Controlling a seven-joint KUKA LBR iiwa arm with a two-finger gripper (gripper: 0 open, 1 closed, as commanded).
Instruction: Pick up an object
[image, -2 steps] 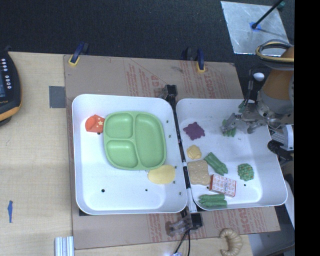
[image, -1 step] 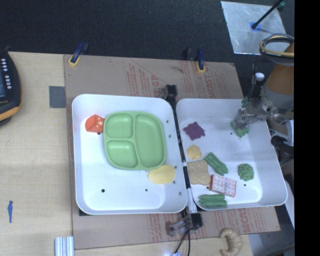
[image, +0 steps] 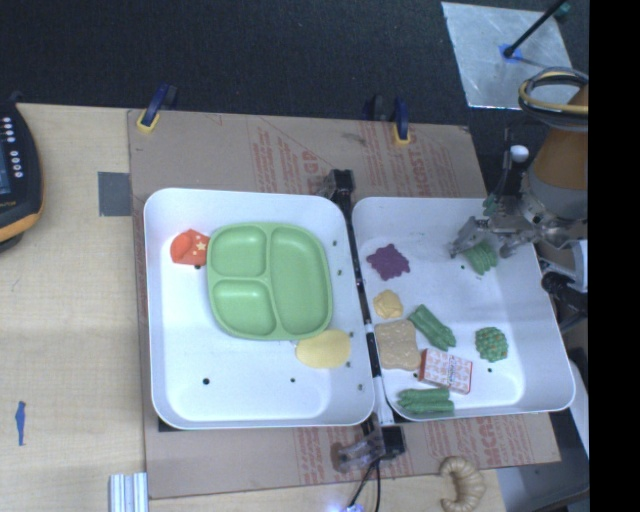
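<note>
Apparently clamped on a small green piece (image: 483, 258) at the far right corner of the right bin (image: 520, 400), gripper (image: 485, 240) fingers splayed around it: lift straight and slow, watch for slip, keep clear of the bin wall.

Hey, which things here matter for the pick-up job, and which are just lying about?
In play: hand, green piece under it, right bin.

Lying about: green divided plate, red piece, yellow piece, purple piece, left bin.
</note>
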